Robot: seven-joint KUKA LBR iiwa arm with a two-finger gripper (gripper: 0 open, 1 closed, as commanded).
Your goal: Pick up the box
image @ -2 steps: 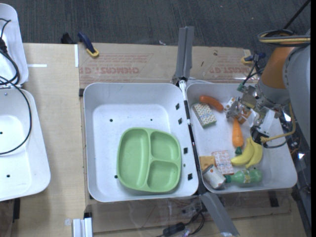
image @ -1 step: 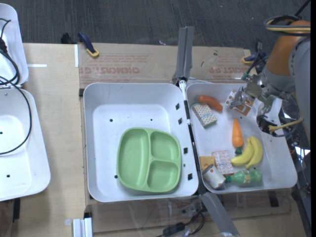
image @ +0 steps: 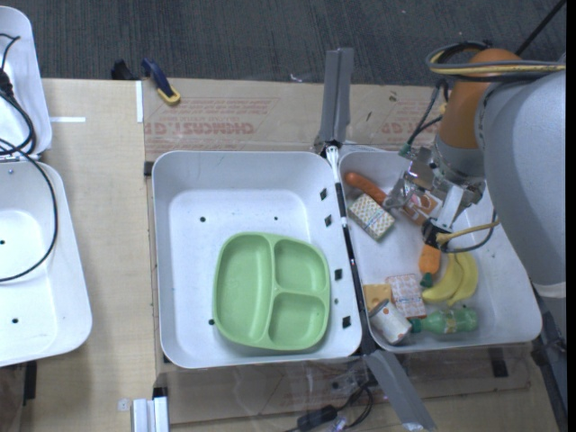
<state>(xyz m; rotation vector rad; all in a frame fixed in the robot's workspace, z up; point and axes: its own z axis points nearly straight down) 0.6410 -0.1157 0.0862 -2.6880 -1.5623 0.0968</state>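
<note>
Camera view is showing the tool (image: 416,198) hovering low in the right bin (image: 513,327), its grip impossible to tell, while the box (image: 371,215) is lying just beside it, unlifted.

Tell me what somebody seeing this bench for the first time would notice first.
Probably the pale green divided plate, lying alone in the left bin. Next, the grey arm with its orange band reaching in from the right, its end effector low over the cluttered right bin, beside a patterned box. Yellow bananas stand out near that bin's front.
</note>
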